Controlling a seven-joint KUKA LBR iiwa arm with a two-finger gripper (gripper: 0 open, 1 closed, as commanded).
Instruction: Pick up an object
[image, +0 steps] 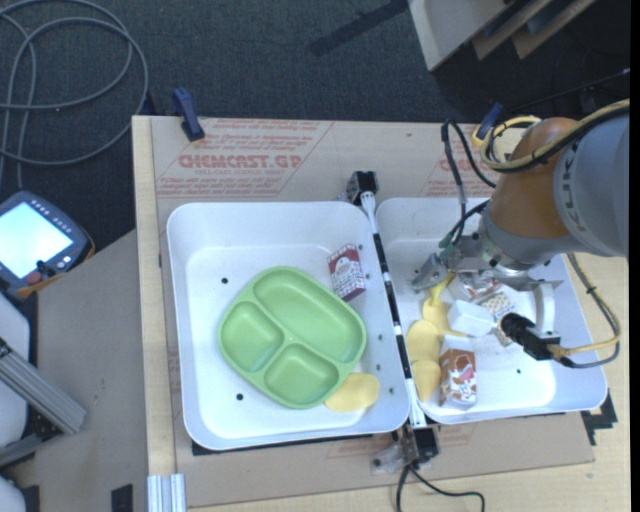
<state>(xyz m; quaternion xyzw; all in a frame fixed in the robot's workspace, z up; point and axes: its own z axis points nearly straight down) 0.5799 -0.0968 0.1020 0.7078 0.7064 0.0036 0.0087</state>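
Gripper (470, 290) low in right bin (570, 385), grip state unclear, wrist hiding cluttered packets (459, 377) beneath

Your arm (590, 180) reaches in from the right edge of the camera view, grey along its upper link, with the orange band (525, 195) bulging just above the wrist. The wrist bends downward, and the gripper (470, 290) points down below it, its tip too cluttered to read.
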